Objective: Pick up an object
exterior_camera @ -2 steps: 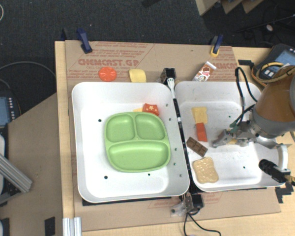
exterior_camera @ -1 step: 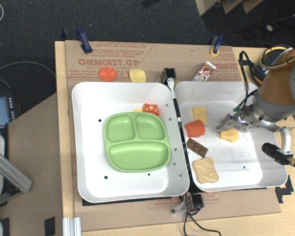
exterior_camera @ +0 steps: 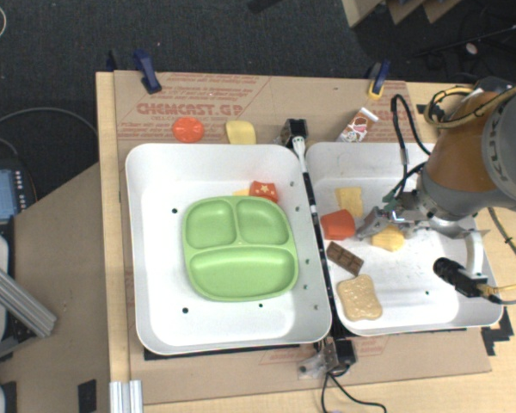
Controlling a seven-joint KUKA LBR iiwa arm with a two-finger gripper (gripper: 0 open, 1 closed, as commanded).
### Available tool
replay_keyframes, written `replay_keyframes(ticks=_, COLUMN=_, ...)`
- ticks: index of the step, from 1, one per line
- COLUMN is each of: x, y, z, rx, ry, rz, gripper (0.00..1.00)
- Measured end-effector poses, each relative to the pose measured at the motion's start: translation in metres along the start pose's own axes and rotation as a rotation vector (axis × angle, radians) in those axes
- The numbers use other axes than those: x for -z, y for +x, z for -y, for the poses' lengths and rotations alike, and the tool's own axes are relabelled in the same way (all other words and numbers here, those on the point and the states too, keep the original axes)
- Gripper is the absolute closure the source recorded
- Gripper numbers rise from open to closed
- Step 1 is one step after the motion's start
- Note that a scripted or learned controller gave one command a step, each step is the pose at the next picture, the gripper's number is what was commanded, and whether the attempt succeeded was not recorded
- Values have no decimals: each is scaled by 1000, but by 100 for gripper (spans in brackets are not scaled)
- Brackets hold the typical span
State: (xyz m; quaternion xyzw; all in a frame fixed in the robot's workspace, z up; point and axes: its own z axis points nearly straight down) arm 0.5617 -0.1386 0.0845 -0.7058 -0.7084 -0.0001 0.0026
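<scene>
My gripper (exterior_camera: 383,222) hangs low over the middle of the right bin (exterior_camera: 464,317), reaching in from the right. A small yellow piece (exterior_camera: 390,242) lies just below and in front of it, touching or nearly so. To its left sit a red block (exterior_camera: 337,224) and a pale yellow slab (exterior_camera: 350,200). A brown chocolate bar (exterior_camera: 345,258) and a tan cracker (exterior_camera: 359,298) lie nearer the front. Nothing visibly sits in the gripper's grasp.
The left bin (exterior_camera: 155,299) holds a green divided plate (exterior_camera: 239,248) with a red piece (exterior_camera: 263,190) behind it. On the board behind the bins lie an orange item (exterior_camera: 187,129), a yellow item (exterior_camera: 240,132) and a small packet (exterior_camera: 357,127). Cables (exterior_camera: 404,136) loop by the arm.
</scene>
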Motion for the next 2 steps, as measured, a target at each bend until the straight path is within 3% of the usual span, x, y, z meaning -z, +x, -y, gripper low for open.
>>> replay_keyframes(ticks=1, x=11, y=-3, z=0, rx=-4, ry=-3, rz=3, gripper=100)
replay_keyframes(ticks=2, x=106, y=95, z=-20, rx=7, ry=-13, rz=2, gripper=100)
